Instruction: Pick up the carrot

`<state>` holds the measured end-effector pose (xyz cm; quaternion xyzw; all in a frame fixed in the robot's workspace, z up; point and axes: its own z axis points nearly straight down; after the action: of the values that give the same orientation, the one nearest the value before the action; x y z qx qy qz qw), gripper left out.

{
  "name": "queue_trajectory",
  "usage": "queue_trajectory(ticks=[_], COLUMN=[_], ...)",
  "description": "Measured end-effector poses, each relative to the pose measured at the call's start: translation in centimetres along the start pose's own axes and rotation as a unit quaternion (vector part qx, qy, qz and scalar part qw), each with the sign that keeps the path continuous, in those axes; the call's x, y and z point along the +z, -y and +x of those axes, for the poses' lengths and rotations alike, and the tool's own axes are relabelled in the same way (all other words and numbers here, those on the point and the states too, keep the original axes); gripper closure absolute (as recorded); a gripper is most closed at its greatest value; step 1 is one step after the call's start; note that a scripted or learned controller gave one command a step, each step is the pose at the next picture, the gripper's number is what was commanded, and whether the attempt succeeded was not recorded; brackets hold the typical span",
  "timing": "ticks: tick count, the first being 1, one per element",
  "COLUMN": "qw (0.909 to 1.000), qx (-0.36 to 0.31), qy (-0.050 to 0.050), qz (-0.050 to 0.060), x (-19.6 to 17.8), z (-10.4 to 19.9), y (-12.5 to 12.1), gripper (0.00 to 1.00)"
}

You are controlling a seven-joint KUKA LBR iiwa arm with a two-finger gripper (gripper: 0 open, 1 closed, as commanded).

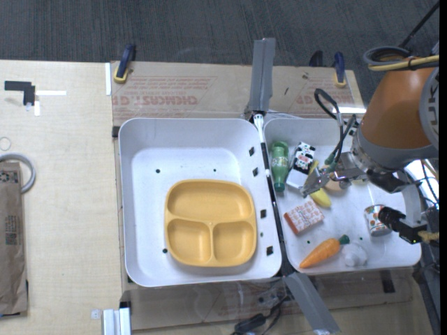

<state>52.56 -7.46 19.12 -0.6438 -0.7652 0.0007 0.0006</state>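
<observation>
Carrot (323, 251) lies on its side near the front wall of the right bin (391, 260), so take that bin as your landmark: the orange body tapers toward the bin's left wall, its green top pointing right. Note the gripper (316, 182) hovers farther back in the bin, over the yellow piece (320, 199) and beside the green bottle (279, 163), well apart from the carrot. You cannot tell from here whether it is spread or closed. The red-and-white box (304, 218) sits between gripper and carrot, so expect a forward reach.
</observation>
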Motion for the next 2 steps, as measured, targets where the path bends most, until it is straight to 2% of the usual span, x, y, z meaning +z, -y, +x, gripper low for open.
queue_trajectory(ticks=[1,2], qw=[1.0000,0.9703], qx=[0.000,-0.242], qy=[0.000,0.000], qz=[0.000,-0.001], x=[0.0,0.7], z=[0.0,-1.5], y=[0.0,5.1], gripper=[0.00,0.00])
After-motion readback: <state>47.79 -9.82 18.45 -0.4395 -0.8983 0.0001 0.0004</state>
